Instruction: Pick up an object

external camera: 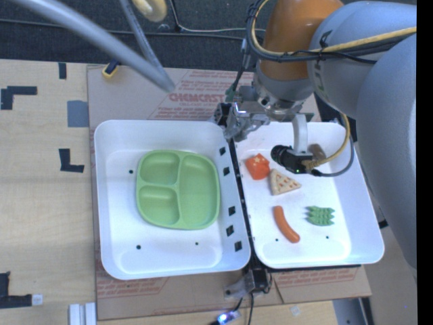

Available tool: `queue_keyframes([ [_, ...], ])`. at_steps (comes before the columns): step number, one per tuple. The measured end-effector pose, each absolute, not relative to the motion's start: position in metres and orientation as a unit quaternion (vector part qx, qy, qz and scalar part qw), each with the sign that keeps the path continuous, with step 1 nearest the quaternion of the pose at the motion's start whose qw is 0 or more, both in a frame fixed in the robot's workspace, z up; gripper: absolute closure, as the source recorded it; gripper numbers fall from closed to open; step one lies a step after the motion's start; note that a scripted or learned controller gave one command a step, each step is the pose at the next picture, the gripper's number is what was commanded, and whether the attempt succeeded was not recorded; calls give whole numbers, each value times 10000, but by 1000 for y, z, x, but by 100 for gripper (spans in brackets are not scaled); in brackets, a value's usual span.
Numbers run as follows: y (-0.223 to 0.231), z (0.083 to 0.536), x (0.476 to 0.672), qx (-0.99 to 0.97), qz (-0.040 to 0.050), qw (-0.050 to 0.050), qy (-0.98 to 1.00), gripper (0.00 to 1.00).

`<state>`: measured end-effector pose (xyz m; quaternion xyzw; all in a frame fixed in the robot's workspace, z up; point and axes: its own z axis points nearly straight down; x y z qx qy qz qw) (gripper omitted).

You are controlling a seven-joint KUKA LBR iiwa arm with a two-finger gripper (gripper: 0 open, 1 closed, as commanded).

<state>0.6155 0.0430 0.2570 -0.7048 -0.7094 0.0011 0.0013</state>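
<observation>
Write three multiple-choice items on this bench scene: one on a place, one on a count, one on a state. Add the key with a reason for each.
1. Where does the green divided plate lie?
A. in the left bin
B. in the right bin
C. on the cardboard behind the bins

2. How many small items lie in the right bin?
A. two
B. four
C. six

3. How does the orange sausage stand in relation to the gripper?
A. clamped between its fingers
B. lying on the bin floor, apart from it
C. hanging from the arm's cable

Key:
1 A, the plate sits on the floor of the left bin.
2 B, there are the red block, the cheese-like wedge, the sausage and the green leafy piece.
3 B, the sausage rests near the bin's front, while the gripper is at the back by the divider.
</observation>
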Motion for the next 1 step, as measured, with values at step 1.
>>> queue_keyframes([
  [1,103,246,620,-7049,8,6,-7093,100],
])
